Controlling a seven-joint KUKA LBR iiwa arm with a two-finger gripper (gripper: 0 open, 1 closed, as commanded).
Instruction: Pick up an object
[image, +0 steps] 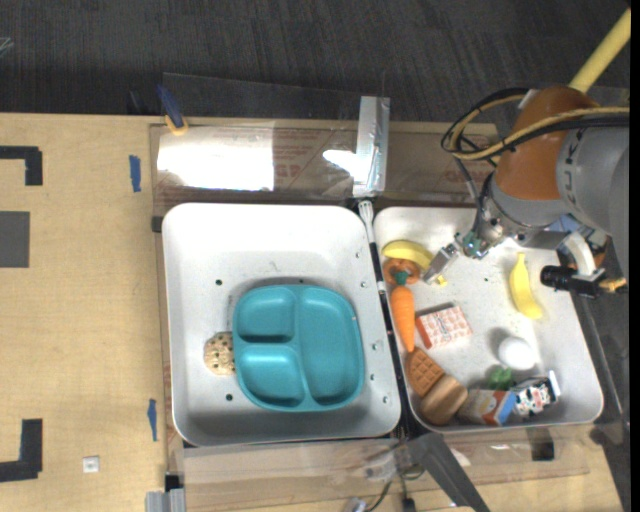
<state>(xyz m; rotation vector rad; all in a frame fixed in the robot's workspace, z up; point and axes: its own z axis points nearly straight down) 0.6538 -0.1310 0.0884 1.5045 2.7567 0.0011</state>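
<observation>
Carrot (402, 312) in right bin (585, 330) — label text unreadable — claw (442, 264) state: cannot tell.

Left white bin (190, 300): a teal divided plate (297, 345) lies flat at its middle, with a speckled cookie (219, 352) touching the plate's left edge. Tabletop (70, 300) to the left is pale wood marked with black tape corners (24, 165) and short blue tape strips (134, 172). Behind the bins a clear plastic sheet (215, 160) catches glare, with a metal bracket (371, 145) standing at its right end.
</observation>
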